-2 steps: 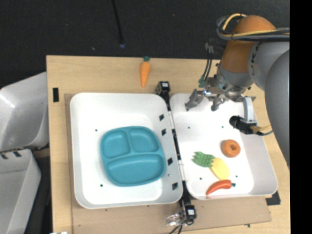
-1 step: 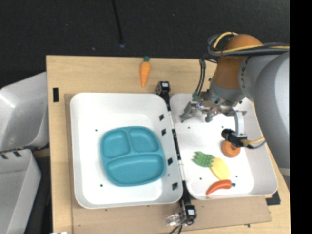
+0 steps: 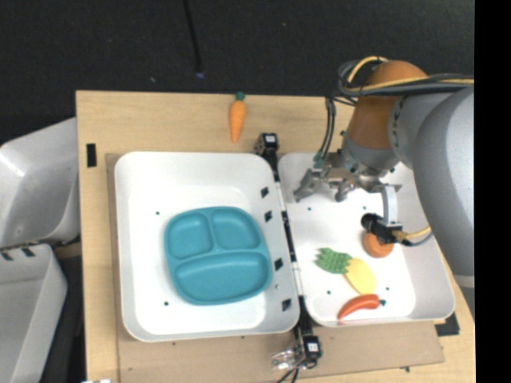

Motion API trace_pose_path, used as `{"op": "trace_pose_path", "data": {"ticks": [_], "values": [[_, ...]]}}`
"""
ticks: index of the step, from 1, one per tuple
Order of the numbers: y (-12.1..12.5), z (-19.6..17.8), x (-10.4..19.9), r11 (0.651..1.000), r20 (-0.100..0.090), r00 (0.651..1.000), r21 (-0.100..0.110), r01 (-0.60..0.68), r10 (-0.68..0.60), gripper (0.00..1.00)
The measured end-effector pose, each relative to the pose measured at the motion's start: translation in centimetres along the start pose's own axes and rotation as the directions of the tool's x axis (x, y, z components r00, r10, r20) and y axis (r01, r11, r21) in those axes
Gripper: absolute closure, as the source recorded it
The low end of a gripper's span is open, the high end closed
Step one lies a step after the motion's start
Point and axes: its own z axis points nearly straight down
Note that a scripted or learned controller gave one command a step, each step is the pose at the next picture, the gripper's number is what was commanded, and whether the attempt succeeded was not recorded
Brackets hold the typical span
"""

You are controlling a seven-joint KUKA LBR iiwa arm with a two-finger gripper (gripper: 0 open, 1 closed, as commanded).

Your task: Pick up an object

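My gripper (image 3: 323, 188) hangs over the far left part of the right bin (image 3: 423, 294), its fingers spread open with nothing between them. Nearer the front of that bin lie an orange ball-like fruit (image 3: 380, 246), a toy pineapple (image 3: 351, 270) with green leaves, and a red chili pepper (image 3: 358, 306). All three lie apart from the gripper, to its right and front.
A blue divided plate (image 3: 217, 254) lies in the left bin (image 3: 136, 309). A toy carrot (image 3: 237, 118) rests on the wooden bench behind the bins. Small black clips (image 3: 267, 143) sit along the seam between the bins. The arm's grey body fills the right side.
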Motion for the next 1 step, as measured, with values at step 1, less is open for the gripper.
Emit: {"op": "trace_pose_path", "data": {"ticks": [1], "values": [[0.11,-1.23,-0.09,1.000,0.000,1.000,-0.004,-0.002,0.002,1.00]]}}
